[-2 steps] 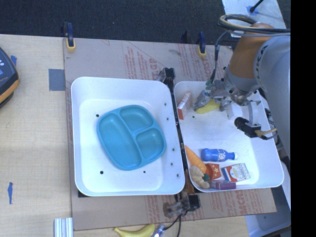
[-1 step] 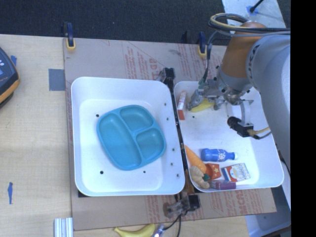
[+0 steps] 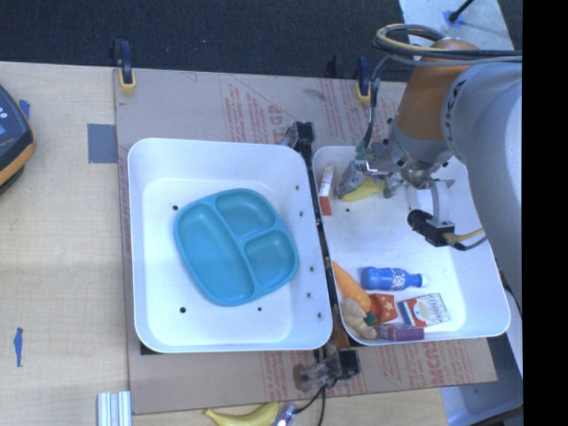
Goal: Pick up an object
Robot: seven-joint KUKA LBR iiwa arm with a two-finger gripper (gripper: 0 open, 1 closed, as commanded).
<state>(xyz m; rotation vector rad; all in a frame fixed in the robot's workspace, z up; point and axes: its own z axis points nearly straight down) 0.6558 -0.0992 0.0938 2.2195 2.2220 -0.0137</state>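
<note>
On the far left I see the left bin (image 3: 151, 327), and in it lies a blue plate (image 3: 236, 245) with three parts. It is wide and flat and looks hard and smooth, so I think it would be tricky for me to pinch. Next comes the right bin (image 3: 484, 264), and that is where the little things are. Along its left wall is a small red and white tube (image 3: 326, 185) up near the top, and lower down an orange carrot (image 3: 349, 281) that leans on the wall. At the bottom sit a small blue bottle (image 3: 391, 279), a red and white carton (image 3: 417, 310) and a purple pen (image 3: 404, 332), all close together. Near the top of this bin lies a yellow banana (image 3: 366, 192), and my gripper (image 3: 371, 172) is low right over it, just beside or touching it. The banana is the thing I would go for. I cannot tell if my gripper is spread wide or pressed together, because my wrist hides that part. I think the banana is a toy, light and a bit slippery, with a curved shape that could roll. I would grab it across the fat middle, not at the thin ends. It lies near the bin's top wall, so I may bump that.
</note>
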